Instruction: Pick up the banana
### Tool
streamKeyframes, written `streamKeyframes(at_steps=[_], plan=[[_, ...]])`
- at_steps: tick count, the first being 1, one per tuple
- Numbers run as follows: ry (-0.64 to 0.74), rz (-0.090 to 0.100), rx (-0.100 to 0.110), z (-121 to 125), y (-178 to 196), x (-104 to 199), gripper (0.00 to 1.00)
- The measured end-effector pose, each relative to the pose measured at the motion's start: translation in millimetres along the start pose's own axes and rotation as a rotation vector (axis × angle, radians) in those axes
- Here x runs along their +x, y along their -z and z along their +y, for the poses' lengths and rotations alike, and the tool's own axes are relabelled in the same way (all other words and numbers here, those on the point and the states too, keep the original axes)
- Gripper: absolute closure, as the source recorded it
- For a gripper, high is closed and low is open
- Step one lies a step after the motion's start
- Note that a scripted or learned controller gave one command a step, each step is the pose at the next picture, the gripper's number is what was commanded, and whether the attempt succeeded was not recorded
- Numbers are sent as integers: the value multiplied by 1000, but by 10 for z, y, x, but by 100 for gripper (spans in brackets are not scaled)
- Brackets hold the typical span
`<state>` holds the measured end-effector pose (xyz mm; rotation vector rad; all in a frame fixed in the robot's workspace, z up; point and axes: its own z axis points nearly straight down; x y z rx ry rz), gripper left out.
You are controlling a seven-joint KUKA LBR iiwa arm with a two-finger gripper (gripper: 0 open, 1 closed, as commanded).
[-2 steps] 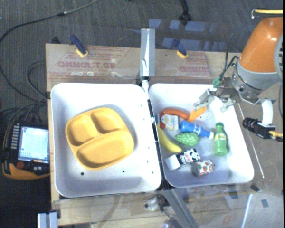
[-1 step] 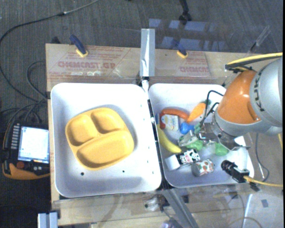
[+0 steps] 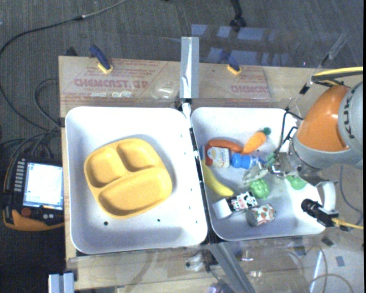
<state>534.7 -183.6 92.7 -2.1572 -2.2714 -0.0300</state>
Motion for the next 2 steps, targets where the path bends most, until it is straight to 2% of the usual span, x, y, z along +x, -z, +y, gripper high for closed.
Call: streamKeyframes(at_steps=[1, 2], plan=[[41, 12, 5, 827, 178, -159, 0], [-33, -25, -1, 497, -32, 590, 0]])
